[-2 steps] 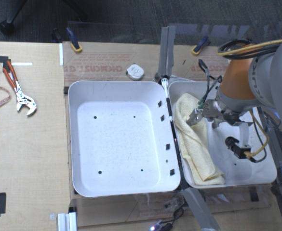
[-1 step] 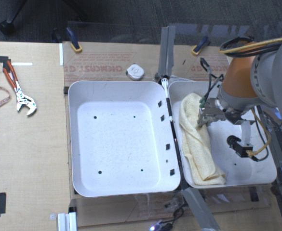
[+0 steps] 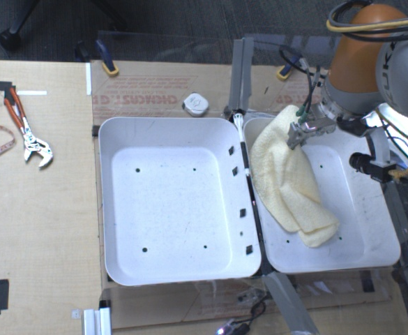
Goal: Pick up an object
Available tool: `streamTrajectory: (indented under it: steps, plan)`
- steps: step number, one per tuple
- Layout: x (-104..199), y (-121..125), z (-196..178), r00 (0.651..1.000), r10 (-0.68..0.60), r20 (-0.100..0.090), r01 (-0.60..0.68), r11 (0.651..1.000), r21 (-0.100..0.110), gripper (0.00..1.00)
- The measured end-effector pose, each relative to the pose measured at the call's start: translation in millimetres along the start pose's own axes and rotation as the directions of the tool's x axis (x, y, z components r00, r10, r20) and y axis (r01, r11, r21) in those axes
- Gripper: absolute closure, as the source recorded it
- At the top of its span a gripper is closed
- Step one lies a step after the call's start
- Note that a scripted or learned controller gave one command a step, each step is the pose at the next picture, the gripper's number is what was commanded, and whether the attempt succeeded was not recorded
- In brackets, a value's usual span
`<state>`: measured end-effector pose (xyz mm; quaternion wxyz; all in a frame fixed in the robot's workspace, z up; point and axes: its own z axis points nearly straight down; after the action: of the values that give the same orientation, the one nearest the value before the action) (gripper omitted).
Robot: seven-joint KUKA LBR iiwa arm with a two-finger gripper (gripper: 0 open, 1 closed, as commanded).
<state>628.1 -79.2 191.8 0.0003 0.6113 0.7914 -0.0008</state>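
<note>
White bin (image 3: 371, 246); rumpled terry towel (image 3: 287, 187).

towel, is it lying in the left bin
No, the cream towel lies in the right bin, draped against its left wall, with the tool at its upper edge.

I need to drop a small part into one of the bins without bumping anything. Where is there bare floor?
The left bin has bare floor from wall to wall. In the right bin, a bare strip runs between the cream towel and the right wall. Its upper left is crowded: the towel climbs the divider there, with the gripper over it.
</note>
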Motion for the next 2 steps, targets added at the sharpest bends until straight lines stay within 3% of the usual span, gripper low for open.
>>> streamTrajectory:
  steps: [1,2]
  plan:
    - [0,0,0,1.0,-0.001,0.0,0.001,1.0,0.0,0.0]
    - [-42,-37,99,1.0,-0.002,0.0,0.002,1.0,-0.002,0.0]
